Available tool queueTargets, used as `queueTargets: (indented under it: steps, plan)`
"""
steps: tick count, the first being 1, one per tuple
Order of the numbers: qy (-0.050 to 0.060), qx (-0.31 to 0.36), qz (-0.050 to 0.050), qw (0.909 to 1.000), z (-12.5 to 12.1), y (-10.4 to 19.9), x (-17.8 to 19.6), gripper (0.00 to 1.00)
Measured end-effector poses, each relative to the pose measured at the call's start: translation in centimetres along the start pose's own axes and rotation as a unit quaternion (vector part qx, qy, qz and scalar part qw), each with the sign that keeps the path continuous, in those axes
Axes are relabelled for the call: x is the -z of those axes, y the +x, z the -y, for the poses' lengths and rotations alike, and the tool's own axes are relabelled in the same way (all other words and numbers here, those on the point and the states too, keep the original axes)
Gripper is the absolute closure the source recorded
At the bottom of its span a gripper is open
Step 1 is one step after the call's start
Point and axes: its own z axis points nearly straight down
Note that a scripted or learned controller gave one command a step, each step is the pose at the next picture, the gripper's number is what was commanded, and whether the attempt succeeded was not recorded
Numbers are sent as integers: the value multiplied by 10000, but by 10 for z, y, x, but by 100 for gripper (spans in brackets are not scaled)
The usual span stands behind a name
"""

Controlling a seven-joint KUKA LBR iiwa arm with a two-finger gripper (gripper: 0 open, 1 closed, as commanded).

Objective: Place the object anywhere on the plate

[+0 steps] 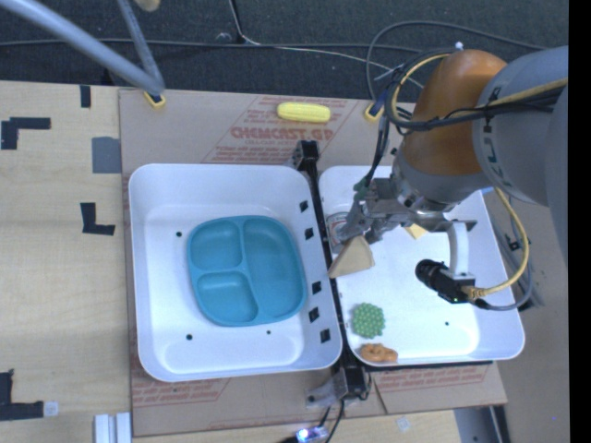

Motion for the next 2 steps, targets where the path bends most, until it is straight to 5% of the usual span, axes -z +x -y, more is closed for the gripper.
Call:
queueTargets:
  steps: [2]
  plan:
    - [3,11,-2,10000,14,105,-1,100]
